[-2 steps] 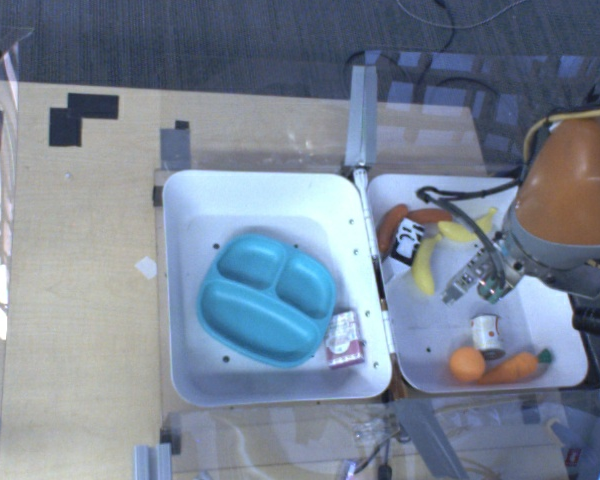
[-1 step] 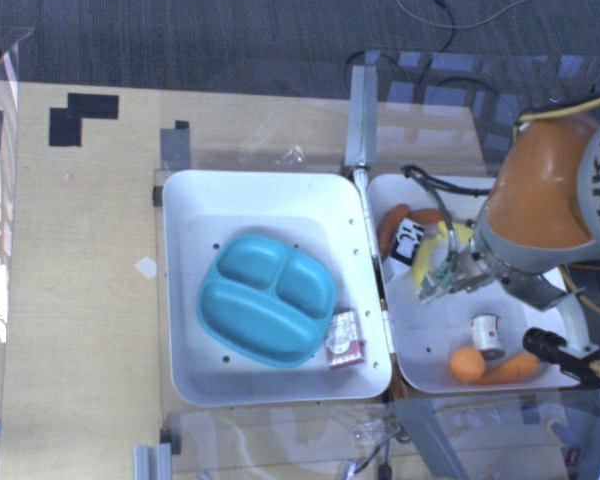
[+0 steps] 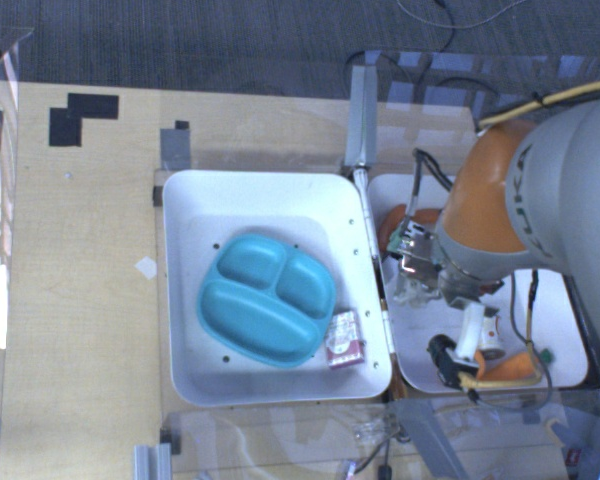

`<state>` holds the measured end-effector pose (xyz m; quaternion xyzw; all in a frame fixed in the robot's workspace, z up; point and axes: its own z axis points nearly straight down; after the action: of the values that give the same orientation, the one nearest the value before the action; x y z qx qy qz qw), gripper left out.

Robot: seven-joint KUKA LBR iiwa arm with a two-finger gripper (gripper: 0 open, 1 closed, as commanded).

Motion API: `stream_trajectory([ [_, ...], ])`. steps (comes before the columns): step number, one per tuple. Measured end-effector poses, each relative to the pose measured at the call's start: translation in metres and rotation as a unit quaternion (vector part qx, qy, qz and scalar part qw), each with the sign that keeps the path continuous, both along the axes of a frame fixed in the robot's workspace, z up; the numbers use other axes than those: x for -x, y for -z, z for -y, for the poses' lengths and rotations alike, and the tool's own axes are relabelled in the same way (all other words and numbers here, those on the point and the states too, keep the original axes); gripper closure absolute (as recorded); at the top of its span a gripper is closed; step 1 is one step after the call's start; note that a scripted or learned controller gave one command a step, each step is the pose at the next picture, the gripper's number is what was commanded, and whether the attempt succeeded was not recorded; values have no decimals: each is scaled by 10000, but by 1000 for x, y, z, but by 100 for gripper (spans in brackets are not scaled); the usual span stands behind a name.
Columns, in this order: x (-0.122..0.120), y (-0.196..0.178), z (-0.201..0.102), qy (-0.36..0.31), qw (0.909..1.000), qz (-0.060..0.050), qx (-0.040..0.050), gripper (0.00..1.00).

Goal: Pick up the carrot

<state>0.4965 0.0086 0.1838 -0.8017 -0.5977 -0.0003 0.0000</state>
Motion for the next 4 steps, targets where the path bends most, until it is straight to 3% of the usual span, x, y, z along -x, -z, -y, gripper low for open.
stream_trajectory([
  [1,9,-26,-16,745,9972,10,1,100],
  [2,10,0,-92,2086,9780,-7,1,100],
  [3,10,-10,-130,4273,9041,1,-4,100],
  [4,9,-1,-200,5137,8580,6,-18,100],
])
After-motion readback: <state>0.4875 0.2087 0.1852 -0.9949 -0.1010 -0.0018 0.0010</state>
